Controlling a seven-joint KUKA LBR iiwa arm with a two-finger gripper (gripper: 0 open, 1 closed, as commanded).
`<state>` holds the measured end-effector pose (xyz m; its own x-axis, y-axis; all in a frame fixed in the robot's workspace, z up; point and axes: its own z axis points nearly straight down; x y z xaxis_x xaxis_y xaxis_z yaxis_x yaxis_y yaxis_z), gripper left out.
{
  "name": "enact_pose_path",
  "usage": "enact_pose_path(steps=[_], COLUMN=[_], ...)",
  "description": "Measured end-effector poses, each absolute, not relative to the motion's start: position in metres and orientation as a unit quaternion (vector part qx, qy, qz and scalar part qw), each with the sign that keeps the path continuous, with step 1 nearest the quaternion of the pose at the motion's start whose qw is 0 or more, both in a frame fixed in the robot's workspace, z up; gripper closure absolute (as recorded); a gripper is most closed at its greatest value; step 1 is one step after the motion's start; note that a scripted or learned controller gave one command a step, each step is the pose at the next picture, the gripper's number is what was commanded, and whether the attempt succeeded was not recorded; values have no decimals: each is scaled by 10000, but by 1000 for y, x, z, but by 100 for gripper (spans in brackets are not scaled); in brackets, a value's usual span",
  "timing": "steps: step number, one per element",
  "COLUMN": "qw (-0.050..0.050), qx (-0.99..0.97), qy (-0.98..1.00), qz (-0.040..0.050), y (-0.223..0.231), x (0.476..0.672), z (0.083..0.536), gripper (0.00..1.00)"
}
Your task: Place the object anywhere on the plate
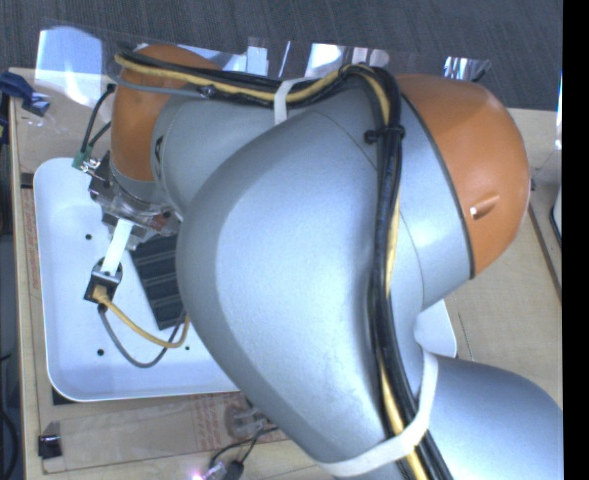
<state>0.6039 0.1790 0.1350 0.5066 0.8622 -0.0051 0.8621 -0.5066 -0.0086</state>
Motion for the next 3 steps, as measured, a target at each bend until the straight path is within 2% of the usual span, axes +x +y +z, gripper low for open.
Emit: enact_pose_path(steps=[1, 2, 3], qw=[13, 17, -5], qx=[-7976, -8310, -5238], qy=[-6032, -5563, -8518], qz=[6, 39, 3], y=[168, 193, 180], x=[622, 654, 656], z=[240, 145, 258], gripper=[100, 100, 100])
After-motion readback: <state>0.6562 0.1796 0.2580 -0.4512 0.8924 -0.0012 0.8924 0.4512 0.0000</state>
